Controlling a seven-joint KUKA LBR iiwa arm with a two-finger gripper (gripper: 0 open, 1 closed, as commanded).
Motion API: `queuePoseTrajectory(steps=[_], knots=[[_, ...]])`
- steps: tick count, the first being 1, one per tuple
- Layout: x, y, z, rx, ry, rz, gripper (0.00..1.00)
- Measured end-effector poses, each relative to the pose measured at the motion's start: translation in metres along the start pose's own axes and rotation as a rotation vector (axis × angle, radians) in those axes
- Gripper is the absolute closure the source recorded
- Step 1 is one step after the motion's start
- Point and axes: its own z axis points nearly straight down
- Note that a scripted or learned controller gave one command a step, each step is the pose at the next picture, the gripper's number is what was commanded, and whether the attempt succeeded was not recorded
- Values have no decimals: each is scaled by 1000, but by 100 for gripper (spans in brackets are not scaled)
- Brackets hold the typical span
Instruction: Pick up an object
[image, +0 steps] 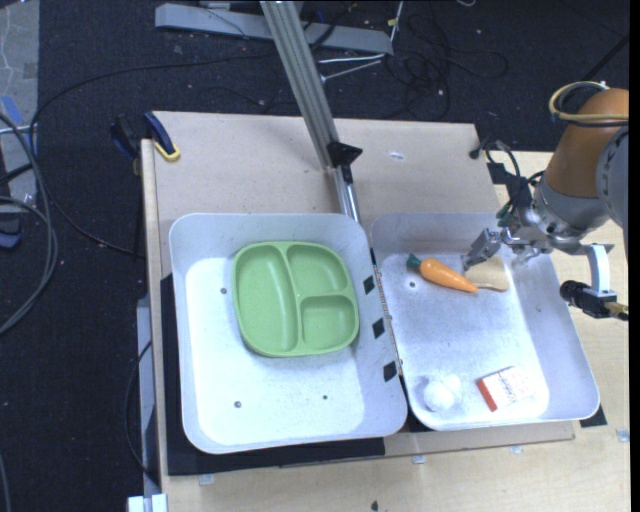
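the green divided plate (296, 298) sits in the left bin (200, 400). the carrot (447, 276) lies near the right bin's (560, 380) far end; it looks light, stiff and smooth, best taken across its thick middle. the gripper (492, 248) hovers just beside its tip, and i cannot tell how the jaws stand.

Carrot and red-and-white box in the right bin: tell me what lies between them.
Nothing. In the camera view, the stretch between the carrot and the red-and-white box is bare white floor of the right bin. The white object sits off to the box's left.
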Motion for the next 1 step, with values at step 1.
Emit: queuePoseTrajectory(steps=[1], knots=[[0,3,28,-10,-5,0,0]])
